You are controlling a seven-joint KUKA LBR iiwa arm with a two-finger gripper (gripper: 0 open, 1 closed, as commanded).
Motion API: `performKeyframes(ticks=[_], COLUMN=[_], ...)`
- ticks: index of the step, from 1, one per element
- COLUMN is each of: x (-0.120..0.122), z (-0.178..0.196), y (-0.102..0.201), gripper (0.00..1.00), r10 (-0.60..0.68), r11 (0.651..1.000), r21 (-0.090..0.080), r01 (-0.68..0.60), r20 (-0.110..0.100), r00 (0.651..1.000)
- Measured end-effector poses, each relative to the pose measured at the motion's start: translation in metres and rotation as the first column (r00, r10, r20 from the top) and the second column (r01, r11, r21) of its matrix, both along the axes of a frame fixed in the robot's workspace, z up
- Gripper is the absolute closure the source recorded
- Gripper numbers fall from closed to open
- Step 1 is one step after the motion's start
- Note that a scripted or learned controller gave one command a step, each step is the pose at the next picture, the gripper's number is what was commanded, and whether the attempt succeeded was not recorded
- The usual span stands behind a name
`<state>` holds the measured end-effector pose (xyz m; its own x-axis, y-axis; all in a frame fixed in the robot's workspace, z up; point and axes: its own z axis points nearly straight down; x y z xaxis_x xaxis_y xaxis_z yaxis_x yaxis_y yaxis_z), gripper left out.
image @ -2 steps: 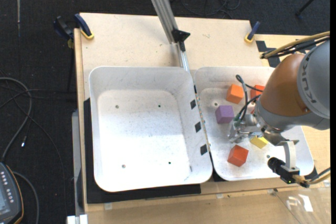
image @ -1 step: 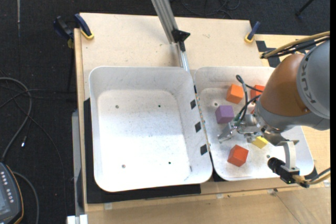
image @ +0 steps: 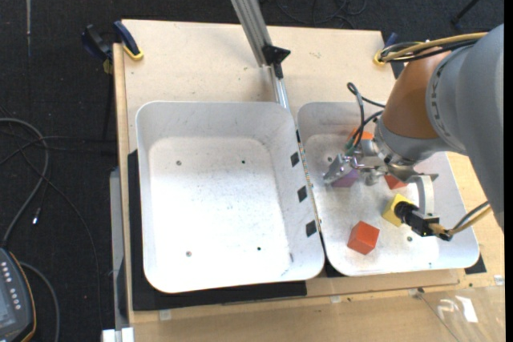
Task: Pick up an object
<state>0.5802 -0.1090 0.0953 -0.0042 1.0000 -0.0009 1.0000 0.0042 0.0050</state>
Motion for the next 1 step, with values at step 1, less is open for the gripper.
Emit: performKeyframes(ticks=[1], x=[-0.0025], z=[0.0099], y=[-0.0001], gripper=[1.00], r10=[0.000], r11=[1.000], r21=[0.000], r01=[0.000], r20=[-0.004], r00=[1.000])
